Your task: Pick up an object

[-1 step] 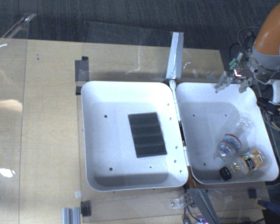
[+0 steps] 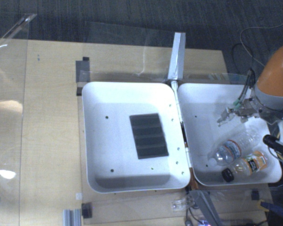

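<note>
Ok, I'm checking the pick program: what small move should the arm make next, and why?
Probably shift the gripper toward the near edge and lower it: it sits over bare floor of the right bin, while the clear bottles lie nearer the front.

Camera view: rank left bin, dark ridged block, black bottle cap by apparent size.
1. left bin
2. dark ridged block
3. black bottle cap
The gaps are plain, so nearness to the camera doesn't change the order.

Two clear plastic bottles (image 2: 238, 155) on their sides, touching, in the right bin's (image 2: 198, 107) near corner.
</note>
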`<state>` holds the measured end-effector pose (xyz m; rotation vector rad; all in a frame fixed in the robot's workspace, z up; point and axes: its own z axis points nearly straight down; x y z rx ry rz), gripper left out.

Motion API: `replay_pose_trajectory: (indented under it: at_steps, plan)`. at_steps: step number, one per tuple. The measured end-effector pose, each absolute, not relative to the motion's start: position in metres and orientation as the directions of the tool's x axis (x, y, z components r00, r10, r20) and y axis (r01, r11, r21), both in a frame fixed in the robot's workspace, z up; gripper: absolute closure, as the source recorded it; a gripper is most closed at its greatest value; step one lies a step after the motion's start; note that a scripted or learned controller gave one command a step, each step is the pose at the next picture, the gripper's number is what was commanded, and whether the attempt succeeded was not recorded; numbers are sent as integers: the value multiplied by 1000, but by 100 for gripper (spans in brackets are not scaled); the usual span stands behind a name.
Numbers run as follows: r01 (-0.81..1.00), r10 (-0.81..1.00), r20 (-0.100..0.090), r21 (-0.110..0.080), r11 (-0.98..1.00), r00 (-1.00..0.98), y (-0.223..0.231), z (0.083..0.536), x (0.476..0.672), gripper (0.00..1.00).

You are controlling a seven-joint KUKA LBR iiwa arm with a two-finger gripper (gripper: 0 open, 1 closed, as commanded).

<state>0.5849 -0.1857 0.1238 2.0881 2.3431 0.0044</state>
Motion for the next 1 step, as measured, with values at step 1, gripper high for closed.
replay_pose_trajectory:
  at_steps: [1]
  plan:
    - [976,976,-7,18,218,-218,-192,90,502,0]
